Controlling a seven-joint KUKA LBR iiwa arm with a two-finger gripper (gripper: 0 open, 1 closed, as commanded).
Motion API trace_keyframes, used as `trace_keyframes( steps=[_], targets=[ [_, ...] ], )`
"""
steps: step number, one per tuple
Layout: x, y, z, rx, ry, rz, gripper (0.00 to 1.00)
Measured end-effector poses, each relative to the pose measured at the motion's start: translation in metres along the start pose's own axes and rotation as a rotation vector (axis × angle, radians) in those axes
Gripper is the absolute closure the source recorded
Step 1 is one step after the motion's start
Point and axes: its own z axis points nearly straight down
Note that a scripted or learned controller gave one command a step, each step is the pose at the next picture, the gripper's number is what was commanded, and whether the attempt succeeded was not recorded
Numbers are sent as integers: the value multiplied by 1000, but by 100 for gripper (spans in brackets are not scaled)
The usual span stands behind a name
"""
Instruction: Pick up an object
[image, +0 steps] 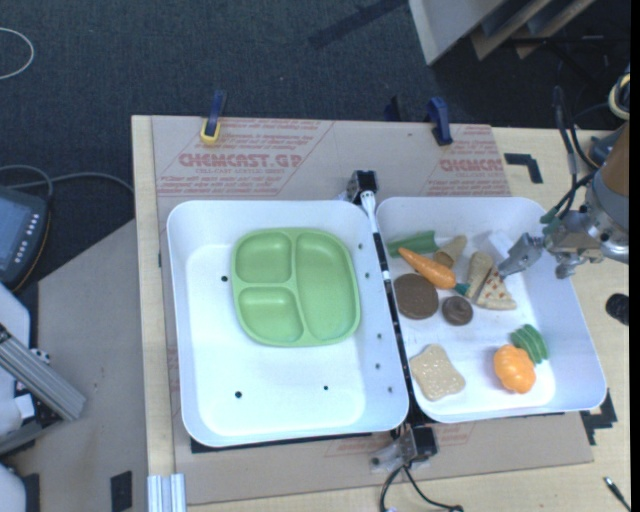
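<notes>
— Where's the gripper (524, 254)?
— Over the right bin (570, 300), beside the pizza slice (494, 292), fingers apart, clamped on nothing.
— And the food?
— Carrot (428, 268), cookie (415, 297), bread (437, 371), orange pepper (514, 368) in that bin; green plate (296, 287) in the left bin (200, 330).

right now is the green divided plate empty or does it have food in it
Empty. The green divided plate in the left bin shows three bare compartments.
</notes>
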Motion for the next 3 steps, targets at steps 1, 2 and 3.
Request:
trace_keyframes(
  steps=[1,2,3],
  targets=[
    [0,3,-8,-14,-3,-3,0],
    [-5,5,53,-7,-1,-3,0],
    [-11,12,111,-7,-1,-3,0]
  ],
)
